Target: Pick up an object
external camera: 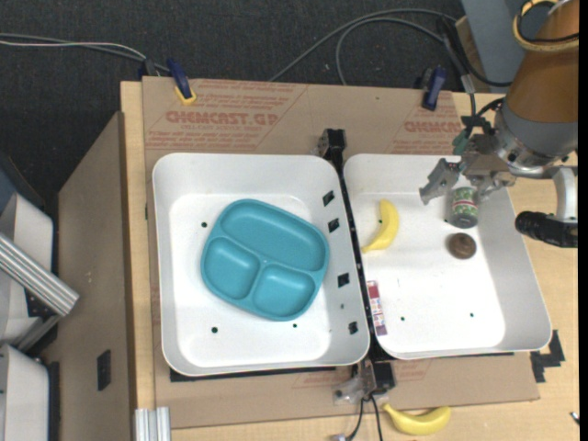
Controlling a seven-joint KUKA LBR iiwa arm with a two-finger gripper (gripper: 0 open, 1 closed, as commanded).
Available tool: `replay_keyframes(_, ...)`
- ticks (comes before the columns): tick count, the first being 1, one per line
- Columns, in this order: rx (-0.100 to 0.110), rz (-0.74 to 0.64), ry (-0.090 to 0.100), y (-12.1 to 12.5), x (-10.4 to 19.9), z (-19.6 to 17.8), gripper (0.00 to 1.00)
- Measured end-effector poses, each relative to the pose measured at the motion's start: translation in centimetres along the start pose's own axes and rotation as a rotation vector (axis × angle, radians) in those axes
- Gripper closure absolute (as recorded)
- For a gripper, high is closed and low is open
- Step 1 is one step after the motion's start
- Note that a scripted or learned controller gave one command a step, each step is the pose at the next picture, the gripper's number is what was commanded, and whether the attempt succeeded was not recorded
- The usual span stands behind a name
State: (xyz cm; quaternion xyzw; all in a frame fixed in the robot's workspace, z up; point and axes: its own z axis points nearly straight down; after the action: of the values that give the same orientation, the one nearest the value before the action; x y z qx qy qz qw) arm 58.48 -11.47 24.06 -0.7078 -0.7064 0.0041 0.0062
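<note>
Over the right bin (514, 324), the gripper (464, 191) holds a small can (464, 208) between its jaws; rigid, light, smooth-sided; best gripped mid-body.

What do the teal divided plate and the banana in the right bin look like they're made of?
Teal plate: apparently moulded plastic, with a smooth, evenly coloured surface and soft sheen. Banana: uniform yellow and smooth, possibly a plastic replica; real fruit can't be ruled out.

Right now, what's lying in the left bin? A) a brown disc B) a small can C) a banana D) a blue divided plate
D: the blue divided plate lies in the left bin; the banana is in the right bin.
</note>
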Motion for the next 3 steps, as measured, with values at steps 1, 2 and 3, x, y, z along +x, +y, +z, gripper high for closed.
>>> replay_keyframes(1, -0.013, -0.003, -0.002, 0.2, 0.0, -0.7, 0.00)
replay_keyframes(2, -0.008, -0.004, 0.000, 0.8, 0.8, 5.1, 0.00)
replay_keyframes(3, -0.007, -0.001, -0.001, 1.2, 0.4, 11.2, 0.00)
